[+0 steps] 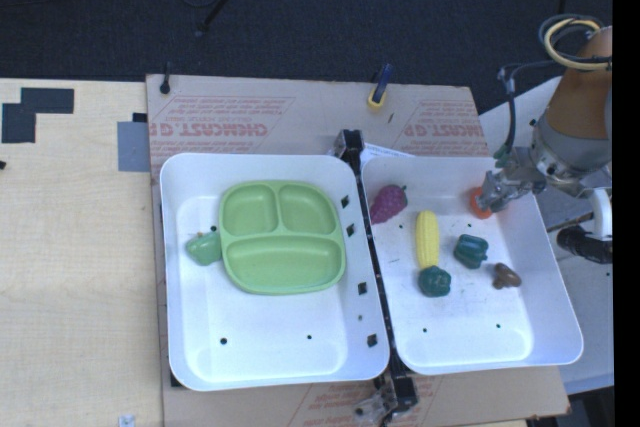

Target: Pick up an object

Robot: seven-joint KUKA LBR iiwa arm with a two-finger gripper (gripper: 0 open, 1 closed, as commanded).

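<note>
Over the right bin [560, 325], at its far right rim, my claw [497, 192] is hanging low above a small orange-red piece [480, 203], and I cannot tell whether it is gripping anything. That orange-red piece is showing as a rounded, bright blob, half hidden beneath my claw, so I cannot make out its full shape or whether I am touching it.

Nearer the middle of the right bin a yellow corn cob [427, 238] is lying lengthwise, with a purple, berry-like toy [388, 203] just beside it toward the bin's left wall. A dark green pepper [434, 282] is sitting at the cob's near end, a second teal-green pepper [471, 250] is resting between the cob and the bin's right wall, and a small brown lump [506, 277] is lying just beside that teal one.

Touching the right bin's left edge, the left bin [200, 345] is carrying a light green divided plate [281, 237] and a small green toy [203, 248] against the plate's left side.

Both bins are sitting on a cardboard sheet [250, 115] printed with red lettering, laid over a pale wooden desk [70, 265]. Behind the cardboard, dark carpet [400, 5] is running across the room with black cables trailing over it.
</note>
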